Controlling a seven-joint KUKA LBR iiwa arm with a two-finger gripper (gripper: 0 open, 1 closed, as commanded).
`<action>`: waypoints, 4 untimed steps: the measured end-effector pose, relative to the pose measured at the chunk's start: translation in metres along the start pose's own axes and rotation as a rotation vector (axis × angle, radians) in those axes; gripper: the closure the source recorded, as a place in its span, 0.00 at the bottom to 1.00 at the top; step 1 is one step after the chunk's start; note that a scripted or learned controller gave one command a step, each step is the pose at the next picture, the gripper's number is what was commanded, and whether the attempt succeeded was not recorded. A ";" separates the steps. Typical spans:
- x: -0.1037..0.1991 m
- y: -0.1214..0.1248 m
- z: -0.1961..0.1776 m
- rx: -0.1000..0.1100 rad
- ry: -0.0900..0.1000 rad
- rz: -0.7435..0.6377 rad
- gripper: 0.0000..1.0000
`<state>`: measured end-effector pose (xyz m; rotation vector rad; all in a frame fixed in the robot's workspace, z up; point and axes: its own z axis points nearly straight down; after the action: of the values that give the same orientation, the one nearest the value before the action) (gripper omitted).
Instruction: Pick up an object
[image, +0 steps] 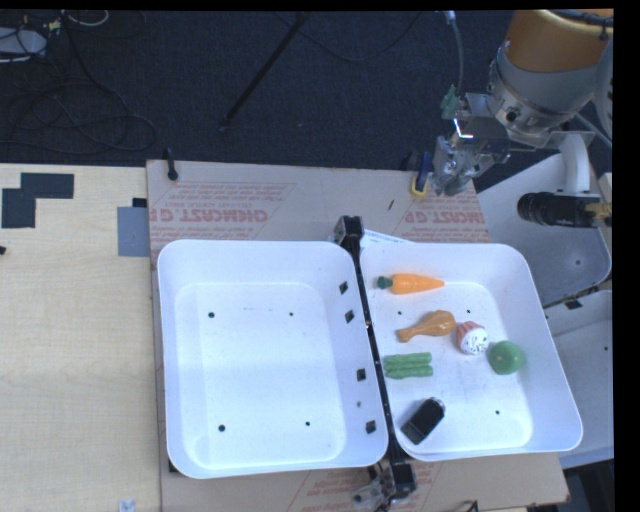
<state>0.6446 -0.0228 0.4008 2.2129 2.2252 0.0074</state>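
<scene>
Gripper (447, 172) hangs above bench behind right bin (545, 300); jaw state cannot be told. Right bin contents: carrot (412, 284) near back wall, chicken drumstick (428, 325), red-white ball (472, 338) just beside green ball (506, 357), green pods (408, 366), black block (423, 420) near front.

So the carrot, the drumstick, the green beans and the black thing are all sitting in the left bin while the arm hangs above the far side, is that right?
Not quite: the camera view shows the carrot, drumstick, green beans and black thing in the right bin, not the left. The gripper does hang above the far side.
</scene>
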 end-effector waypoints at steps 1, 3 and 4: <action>0.065 -0.028 -0.147 -0.007 0.002 -0.003 1.00; 0.138 0.001 -0.136 0.009 -0.001 0.003 1.00; 0.181 0.001 -0.136 0.009 -0.001 0.002 1.00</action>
<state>0.6440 0.1580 0.5368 2.2194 2.2268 -0.0037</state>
